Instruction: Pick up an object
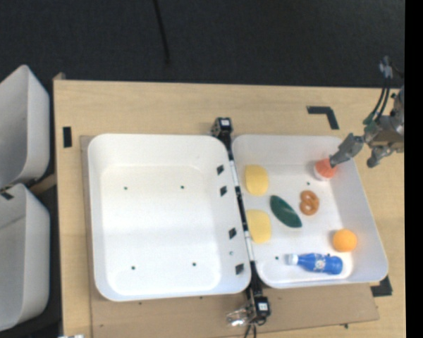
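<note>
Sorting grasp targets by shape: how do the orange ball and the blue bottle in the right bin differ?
The orange ball is round and plain orange; the blue bottle is long, blue with a white cap end. The ball is the smaller; the bottle lies on its side along the bin's near wall. Both rest in the right bin, close together, away from the gripper.

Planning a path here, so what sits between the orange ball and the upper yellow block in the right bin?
In the camera view, the small brown pretzel-shaped piece and the dark green leaf-shaped object lie between the orange ball and the upper yellow block.
</note>
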`<state>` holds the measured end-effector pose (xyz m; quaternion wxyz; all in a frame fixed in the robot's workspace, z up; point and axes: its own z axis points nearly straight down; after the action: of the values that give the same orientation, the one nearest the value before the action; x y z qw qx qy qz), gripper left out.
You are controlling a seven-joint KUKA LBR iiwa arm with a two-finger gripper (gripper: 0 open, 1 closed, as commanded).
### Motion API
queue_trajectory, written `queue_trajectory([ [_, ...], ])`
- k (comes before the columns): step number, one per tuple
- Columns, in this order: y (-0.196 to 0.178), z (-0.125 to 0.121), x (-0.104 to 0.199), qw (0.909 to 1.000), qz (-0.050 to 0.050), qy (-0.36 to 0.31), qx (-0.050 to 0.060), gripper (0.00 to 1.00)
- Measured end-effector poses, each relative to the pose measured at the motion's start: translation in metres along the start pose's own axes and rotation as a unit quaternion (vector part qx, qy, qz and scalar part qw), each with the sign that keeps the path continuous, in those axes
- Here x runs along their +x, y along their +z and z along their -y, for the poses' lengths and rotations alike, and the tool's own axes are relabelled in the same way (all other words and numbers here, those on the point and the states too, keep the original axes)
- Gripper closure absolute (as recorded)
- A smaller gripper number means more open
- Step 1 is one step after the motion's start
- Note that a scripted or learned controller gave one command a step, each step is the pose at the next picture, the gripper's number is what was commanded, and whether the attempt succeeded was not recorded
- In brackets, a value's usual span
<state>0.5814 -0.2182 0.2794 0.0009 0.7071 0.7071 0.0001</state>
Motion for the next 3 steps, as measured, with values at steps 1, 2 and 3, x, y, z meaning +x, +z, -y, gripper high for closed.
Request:
queue_trajectory([
  [1, 0.051, 0.055, 0.055, 1.0000, -0.002, -0.002, 0.004, 0.00],
  [2, 0.180, 0.025, 0.087, 1.0000, -0.002, -0.002, 0.005, 0.00],
  [3, 0.178, -0.024, 0.124, 1.0000, 0.000, -0.003, -0.001, 0.00],
])
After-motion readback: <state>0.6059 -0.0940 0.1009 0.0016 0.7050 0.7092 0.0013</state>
